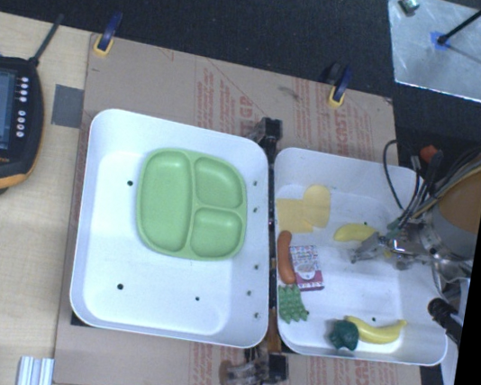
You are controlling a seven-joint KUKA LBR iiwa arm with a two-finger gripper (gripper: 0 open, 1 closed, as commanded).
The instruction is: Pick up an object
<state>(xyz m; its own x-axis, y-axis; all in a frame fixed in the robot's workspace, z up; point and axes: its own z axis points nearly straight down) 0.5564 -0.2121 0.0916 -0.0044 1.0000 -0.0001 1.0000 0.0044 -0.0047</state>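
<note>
Lemon slice (354,233) lies just beside the gripper (370,248), toward its tip; fingers spread apart, nothing between them, seemingly positioned for grasp.

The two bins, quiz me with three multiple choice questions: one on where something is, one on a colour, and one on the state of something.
1. Where is the divided plate?
A. In the left bin
B. In the right bin
C. On the cardboard outside the bins

2. What colour is that plate?
A. Red
B. Green
C. Blue

3. How does the banana lie?
A. Inside the plate
B. Hanging from the arm
C. Flat on the bin floor, beside a dark green item

Answers:
1. A, the divided plate sits on the floor of the left bin.
2. B, all its compartments are pale green.
3. C, the banana lies near the front edge of the right bin, touching the dark green item, apart from the pincer.
</note>
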